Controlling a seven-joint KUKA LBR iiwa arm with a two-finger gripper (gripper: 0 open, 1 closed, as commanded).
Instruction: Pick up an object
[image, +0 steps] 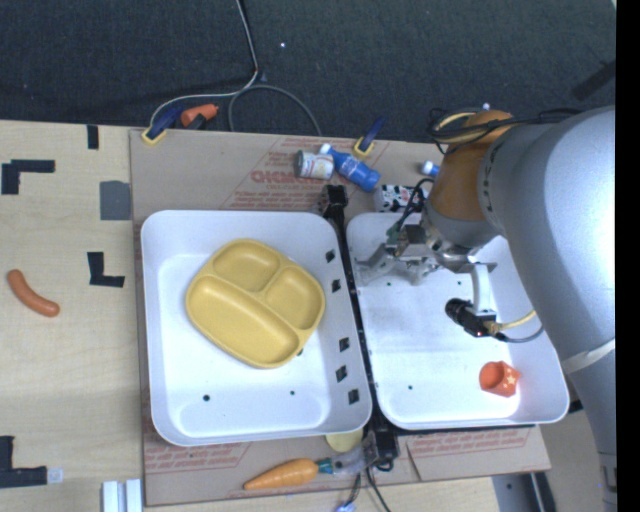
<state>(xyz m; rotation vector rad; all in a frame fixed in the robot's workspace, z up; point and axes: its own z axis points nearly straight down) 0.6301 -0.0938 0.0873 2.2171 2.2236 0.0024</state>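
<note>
jaws hidden, can't tell their state; gripper (400, 262) sits low in right bin (545, 405), apart from orange object (498, 378).

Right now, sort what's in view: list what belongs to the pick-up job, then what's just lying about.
Job:
- gripper, over the right bin
- orange object, in the right bin
- yellow tray, in the left bin

Lying about:
- carrot
- sausage
- clamps
- bottle
</note>
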